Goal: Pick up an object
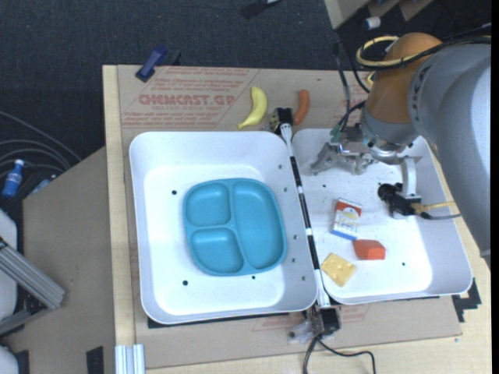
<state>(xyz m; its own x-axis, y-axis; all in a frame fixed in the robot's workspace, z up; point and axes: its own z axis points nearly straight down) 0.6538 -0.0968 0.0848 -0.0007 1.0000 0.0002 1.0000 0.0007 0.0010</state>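
The right bin (440, 267) holds three things: a small white, blue and red box (346, 218), an orange-red block (369, 249) and a yellow cheese wedge (337, 269). My gripper (340, 162) hangs over the bin's far left part, above the box and apart from it. Its two grey fingers are spread open with nothing between them. The grey arm with its orange band (398, 80) reaches in from the upper right.
The left bin (156, 287) carries a blue divided plate (234, 226). Behind the bins on the bench lie a yellow banana (254, 107) and an orange carrot-like piece (301, 106). A blue object (152, 63) rests at the bench's far edge.
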